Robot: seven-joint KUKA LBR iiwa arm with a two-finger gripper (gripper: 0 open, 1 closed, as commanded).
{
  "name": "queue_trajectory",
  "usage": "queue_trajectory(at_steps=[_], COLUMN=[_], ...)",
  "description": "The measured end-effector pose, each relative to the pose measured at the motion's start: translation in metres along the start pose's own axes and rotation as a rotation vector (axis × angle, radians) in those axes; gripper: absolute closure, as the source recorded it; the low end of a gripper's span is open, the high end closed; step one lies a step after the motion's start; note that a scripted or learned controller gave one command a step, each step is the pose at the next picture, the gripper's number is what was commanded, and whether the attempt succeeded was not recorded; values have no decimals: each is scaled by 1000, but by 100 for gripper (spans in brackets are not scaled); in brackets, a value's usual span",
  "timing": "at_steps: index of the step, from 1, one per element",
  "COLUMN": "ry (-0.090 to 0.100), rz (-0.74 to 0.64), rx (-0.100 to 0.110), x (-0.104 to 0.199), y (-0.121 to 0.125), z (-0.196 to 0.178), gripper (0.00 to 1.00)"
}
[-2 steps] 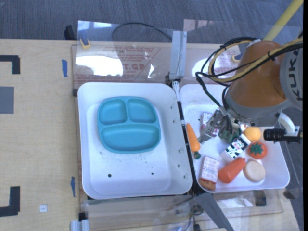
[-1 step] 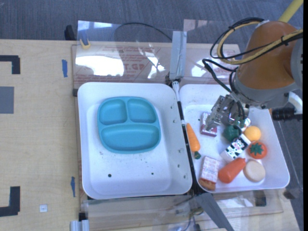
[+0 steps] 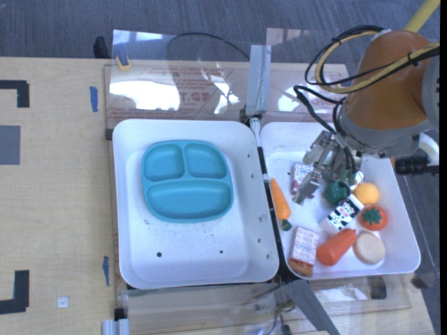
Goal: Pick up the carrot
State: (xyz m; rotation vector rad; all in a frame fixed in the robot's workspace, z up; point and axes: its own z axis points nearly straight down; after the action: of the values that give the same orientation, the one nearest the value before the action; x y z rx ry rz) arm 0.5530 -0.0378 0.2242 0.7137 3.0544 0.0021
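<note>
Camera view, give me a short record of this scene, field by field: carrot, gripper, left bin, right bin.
carrot: lying at the right bin's left edge, beside the divider, not held
gripper: low over the right bin, right of the carrot
left bin: holds a blue divided plate
right bin: carrot, tomato, orange fruit, white egg, small boxes
</note>
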Motion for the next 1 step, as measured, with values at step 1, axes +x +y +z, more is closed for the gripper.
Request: queue_trajectory(at_steps=[1], ry=[5], rz=[-58], rx=[1], x=[7], y=[12], z=[41], gripper=[0])
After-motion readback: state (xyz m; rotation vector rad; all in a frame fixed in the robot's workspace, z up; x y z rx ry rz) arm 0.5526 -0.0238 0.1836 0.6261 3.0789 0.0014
